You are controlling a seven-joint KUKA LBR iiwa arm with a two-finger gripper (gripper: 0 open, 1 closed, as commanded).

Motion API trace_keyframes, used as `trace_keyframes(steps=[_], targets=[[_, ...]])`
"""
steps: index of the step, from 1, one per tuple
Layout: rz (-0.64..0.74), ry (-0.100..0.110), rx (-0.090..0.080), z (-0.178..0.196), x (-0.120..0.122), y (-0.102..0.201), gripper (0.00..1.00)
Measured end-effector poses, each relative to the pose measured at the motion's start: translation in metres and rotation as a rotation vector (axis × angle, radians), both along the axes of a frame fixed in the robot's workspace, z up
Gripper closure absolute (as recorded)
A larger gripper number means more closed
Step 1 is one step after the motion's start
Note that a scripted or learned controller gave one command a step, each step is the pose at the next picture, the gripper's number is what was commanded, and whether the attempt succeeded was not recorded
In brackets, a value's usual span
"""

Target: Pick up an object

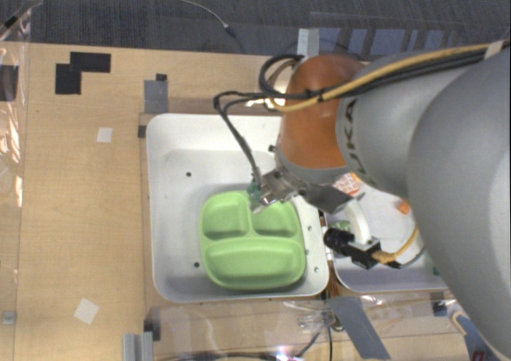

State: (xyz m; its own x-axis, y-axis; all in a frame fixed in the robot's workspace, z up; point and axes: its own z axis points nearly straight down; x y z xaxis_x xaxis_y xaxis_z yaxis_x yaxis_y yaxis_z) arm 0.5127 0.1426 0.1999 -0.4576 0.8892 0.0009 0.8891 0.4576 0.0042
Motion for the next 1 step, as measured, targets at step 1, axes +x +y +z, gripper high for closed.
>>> trace_keyframes(steps=[1], targets=[[-0.288, 0.002, -0.001, 0.0129, 0.0057, 0.0469, 1.0]])
